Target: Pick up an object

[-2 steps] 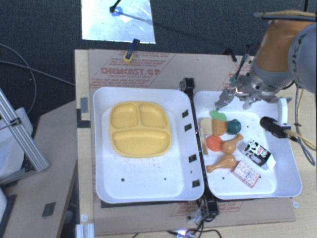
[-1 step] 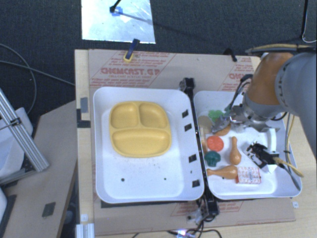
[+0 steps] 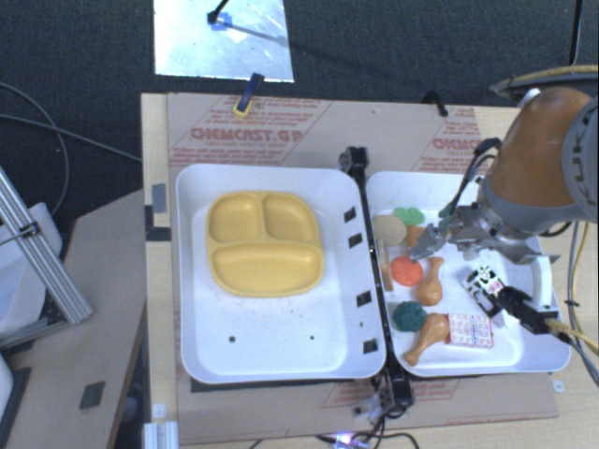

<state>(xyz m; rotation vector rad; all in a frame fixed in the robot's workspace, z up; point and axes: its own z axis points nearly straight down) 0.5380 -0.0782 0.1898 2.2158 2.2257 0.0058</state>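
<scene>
The gripper (image 3: 421, 243), a grey metal piece below the arm's (image 3: 538, 157) smooth orange band, hangs low over the upper left part of the right bin (image 3: 412, 190), a shallow white tray of glossy plastic with rounded corners. Its tip lies over a small orange toy (image 3: 415, 236), very close to it. Whether the jaws are wide or narrow I cannot tell, because the wrist covers them from above.

All the objects to be picked lie in this right bin, gathered in its left half. At the top sits a lumpy light green piece (image 3: 409, 216), with a pale cream, rounded piece (image 3: 387, 227) just beside it on the left. Below the gripper is a round red-orange toy like a tomato (image 3: 405, 271), touching a tan plastic drumstick (image 3: 430, 282) on its right. Nearer the front edge lies a dark green knobbly ball (image 3: 408, 316). Beside it is a second drumstick (image 3: 426, 337), tilted with its thin end toward the bin's near left corner. Its thick end touches a small flat box (image 3: 471, 330) with a red and white print.

The left bin (image 3: 281, 354), of the same white plastic, holds a matte yellow plate (image 3: 265, 243) with three compartments, two small ones above one long one. Both bins rest on a brown sheet (image 3: 309, 129) with red lettering that covers the tabletop (image 3: 154, 157).
</scene>
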